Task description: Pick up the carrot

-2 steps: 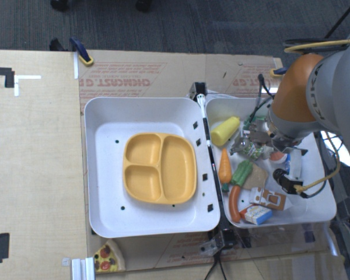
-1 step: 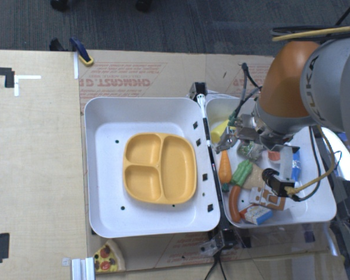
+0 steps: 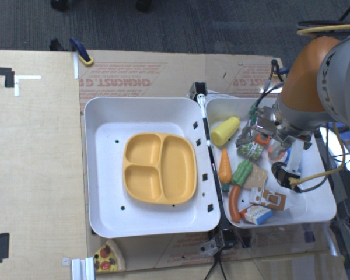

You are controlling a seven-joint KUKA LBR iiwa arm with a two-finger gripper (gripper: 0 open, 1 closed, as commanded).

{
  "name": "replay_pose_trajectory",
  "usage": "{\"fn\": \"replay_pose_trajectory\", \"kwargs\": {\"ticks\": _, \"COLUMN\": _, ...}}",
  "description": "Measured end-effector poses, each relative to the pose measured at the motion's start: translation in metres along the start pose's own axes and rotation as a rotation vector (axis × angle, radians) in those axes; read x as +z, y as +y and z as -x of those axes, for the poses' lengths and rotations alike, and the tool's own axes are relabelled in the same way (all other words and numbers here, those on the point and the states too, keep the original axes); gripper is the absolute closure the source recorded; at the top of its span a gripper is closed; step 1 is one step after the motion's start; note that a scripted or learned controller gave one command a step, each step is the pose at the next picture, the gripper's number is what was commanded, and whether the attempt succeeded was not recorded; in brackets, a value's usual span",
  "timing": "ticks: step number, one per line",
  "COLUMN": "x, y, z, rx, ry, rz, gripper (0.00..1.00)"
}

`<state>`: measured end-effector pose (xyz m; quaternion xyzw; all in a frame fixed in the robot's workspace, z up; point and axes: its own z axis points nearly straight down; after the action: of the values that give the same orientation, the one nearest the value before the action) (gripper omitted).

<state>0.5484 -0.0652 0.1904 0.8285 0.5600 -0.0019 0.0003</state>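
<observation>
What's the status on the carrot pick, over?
Gripper low in right bin, over the broccoli. Carrot lies loose by the divider, not gripped. Green pickle crowds it, yellow lemon just above.

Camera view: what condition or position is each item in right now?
carrot: lying in the right bin, by its left wall.
yellow plate: flat in the left bin, compartments bare.
red sausage: lying below the carrot.
gripper: low over the right bin's toys, apart from the carrot.

Yellow divided plate in left bin.
</observation>
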Motion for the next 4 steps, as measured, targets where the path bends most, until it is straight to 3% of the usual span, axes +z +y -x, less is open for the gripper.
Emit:
{"fn": "replay_pose_trajectory", "kwargs": {"ticks": 1, "x": 0.0, "y": -0.041, "z": -0.046, "rx": 0.046, "ry": 0.002, "rz": -0.002, "gripper": 0.0}}
{"fn": "replay_pose_trajectory", "kwargs": {"ticks": 2, "x": 0.0, "y": -0.004, "z": -0.013, "rx": 0.129, "ry": 0.0, "rz": 0.0, "gripper": 0.0}}
{"fn": "replay_pose_trajectory", "kwargs": {"ticks": 3, "x": 0.0, "y": -0.029, "z": -0.052, "rx": 0.149, "ry": 0.001, "rz": -0.001, "gripper": 0.0}}
{"fn": "replay_pose_trajectory", "kwargs": {"ticks": 4, "x": 0.0, "y": 0.018, "z": -0.002, "rx": 0.227, "ry": 0.0, "rz": -0.001, "gripper": 0.0}}
